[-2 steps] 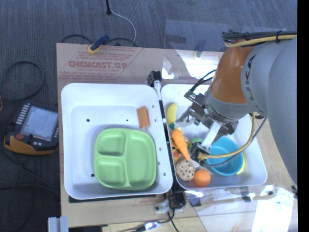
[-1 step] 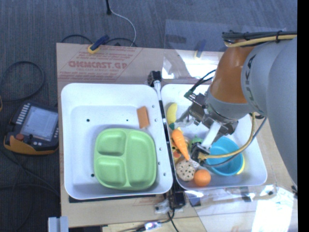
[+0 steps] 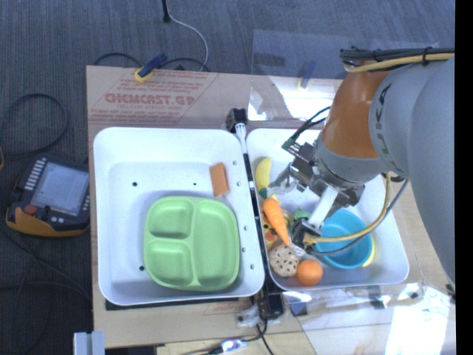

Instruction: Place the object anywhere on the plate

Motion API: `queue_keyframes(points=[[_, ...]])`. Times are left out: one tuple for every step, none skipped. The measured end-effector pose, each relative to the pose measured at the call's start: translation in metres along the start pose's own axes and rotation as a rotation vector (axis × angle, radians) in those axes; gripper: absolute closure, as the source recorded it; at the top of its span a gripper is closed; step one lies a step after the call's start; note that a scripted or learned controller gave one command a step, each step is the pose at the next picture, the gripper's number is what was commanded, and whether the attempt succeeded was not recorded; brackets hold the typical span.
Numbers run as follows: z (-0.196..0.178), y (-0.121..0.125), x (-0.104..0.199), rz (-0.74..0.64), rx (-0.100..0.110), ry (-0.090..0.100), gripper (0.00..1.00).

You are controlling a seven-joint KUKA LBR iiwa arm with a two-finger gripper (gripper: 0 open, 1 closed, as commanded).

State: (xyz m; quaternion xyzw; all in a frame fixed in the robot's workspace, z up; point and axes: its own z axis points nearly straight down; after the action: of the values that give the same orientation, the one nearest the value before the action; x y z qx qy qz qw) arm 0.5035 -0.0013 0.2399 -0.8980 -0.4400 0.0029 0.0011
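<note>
Overhead, the arm (image 3: 414, 117) reaches in from the right and bends down over the right bin (image 3: 395, 261). Its gripper (image 3: 304, 231) hangs low among the toys there, tips just above the cookie (image 3: 282, 260) and beside the blue bowl (image 3: 346, 241). Whether it is spread or pressed together I cannot tell, since the tips are dark and blend into the clutter; nothing can be made out between them.

The right bin holds a carrot (image 3: 274, 214) lying lengthwise near the divider, a banana (image 3: 262, 172) above it, the speckled cookie and an orange (image 3: 310, 271) at the front edge, and the blue bowl sitting on something yellow. A small green item shows near the gripper, too hidden to name.

The left bin (image 3: 118, 161) holds the plate (image 3: 194, 242), light green with three compartments, all bare. A small orange block (image 3: 219, 179) lies just beyond the plate's far right corner, apart from it.

Behind the bins a brown cardboard sheet (image 3: 148, 98) carries red print that seems to read "CHEMCAST GP"; smaller lines below it are illegible. White letters on the arm's orange band are cut off and unreadable. A handheld pendant (image 3: 50, 198) with a screen lies on the carpet to the left, its cable looping away.
</note>
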Motion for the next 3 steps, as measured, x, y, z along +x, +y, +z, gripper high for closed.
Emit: queue_keyframes(points=[[0.0,0.0,0.0,0.0,0.0,0.0,0.0],[0.0,0.0,0.0,0.0,0.0,0.0,0.0],[0.0,0.0,0.0,0.0,0.0,0.0,0.0]])
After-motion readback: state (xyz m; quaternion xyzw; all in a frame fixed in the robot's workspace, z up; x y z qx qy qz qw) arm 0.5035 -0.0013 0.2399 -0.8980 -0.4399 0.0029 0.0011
